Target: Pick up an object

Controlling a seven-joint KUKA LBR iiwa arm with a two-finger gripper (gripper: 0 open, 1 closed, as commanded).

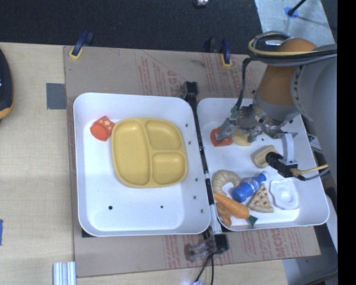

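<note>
My gripper (233, 127) hangs low over the back left part of the right bin (305, 215). It is right above a red toy (219, 137) and a pale yellow piece (243, 138), and the wrist hides part of both. Further forward in the same bin lie a tan bread piece (263, 155), a croissant (225, 177), a blue bottle (248, 189), a carrot (232, 206), a pizza slice (262, 200) and a white cup (283, 194). Nothing is visibly held.
The left bin (136, 215) holds a yellow divided plate (149, 151) and a red strawberry toy (101, 128) at its back left. A black cable (296, 171) trails from the wrist across the right bin. Clamps sit along the bench's far edge.
</note>
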